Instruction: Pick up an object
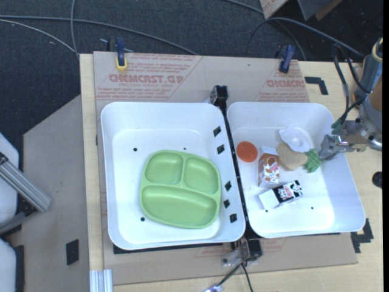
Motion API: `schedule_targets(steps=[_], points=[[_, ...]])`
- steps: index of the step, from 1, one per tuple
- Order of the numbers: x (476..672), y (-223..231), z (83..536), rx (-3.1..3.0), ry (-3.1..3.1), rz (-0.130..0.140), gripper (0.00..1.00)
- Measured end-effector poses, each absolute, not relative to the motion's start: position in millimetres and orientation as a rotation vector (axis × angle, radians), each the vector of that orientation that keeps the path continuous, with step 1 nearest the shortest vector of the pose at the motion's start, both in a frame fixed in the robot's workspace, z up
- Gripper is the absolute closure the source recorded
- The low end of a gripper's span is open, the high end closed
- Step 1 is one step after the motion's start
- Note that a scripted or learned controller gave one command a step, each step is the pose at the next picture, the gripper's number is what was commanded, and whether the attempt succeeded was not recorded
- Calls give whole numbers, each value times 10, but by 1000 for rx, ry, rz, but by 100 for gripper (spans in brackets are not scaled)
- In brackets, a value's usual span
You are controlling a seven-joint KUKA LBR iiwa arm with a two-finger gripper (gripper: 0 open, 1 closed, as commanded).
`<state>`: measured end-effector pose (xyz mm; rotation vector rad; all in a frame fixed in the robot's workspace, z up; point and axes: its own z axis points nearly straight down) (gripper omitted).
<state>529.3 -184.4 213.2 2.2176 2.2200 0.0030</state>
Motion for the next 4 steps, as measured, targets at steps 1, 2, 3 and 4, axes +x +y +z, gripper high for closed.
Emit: schedule_targets(steps=[1, 2, 3, 4], points=[[5254, -1214, 2161, 2217, 2232, 3, 100], [5172, -647, 2184, 2218, 2232, 1, 100], [5268, -182, 2150, 2217, 2229, 1, 100], [5249, 286, 2242, 2216, 2229, 3, 100]])
